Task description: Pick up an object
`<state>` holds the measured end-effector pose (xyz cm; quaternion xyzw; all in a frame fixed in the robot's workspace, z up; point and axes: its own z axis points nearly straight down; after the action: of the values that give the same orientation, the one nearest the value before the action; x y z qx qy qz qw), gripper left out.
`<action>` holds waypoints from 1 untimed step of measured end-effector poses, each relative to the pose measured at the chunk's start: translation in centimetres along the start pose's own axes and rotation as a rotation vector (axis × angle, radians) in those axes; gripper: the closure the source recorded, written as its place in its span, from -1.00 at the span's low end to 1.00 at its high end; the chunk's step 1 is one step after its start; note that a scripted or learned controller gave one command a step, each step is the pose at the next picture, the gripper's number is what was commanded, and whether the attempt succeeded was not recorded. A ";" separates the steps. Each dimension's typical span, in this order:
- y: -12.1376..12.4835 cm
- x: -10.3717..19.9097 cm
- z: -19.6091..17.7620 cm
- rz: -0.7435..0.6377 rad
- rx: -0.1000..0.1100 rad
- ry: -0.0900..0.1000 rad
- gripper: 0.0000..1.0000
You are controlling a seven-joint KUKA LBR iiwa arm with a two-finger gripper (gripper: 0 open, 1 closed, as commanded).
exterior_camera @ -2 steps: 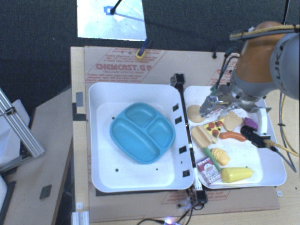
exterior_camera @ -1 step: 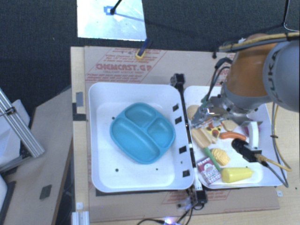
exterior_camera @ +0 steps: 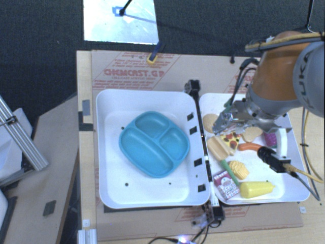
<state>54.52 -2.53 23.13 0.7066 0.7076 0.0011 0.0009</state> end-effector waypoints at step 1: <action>-0.1 0.3 1.6 0.001 0.003 0.000 1.00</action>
<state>54.40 -2.20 21.52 0.7071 0.7071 -0.0002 -0.0002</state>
